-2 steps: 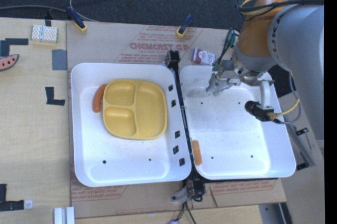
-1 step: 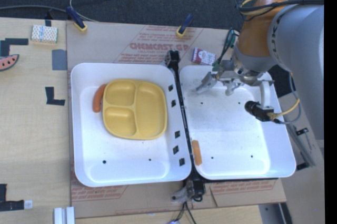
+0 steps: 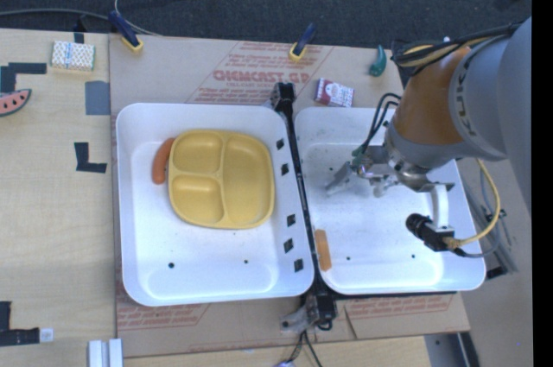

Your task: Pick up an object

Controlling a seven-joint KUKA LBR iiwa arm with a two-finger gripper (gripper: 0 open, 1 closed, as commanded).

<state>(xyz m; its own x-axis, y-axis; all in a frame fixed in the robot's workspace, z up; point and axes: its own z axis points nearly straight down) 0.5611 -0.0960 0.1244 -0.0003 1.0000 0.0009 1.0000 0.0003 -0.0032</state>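
Orange stick (image 3: pixel 322 249) lies at the right bin (image 3: pixel 389 275) edge; fingers (image 3: pixel 339 181) slightly parted, holding nothing; cardboard (image 3: pixel 251 72) print unreadable.

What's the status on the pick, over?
Gripper low in the right bin, nothing visibly held. Carrot stick at that bin's left wall. Yellow tray in the left bin.
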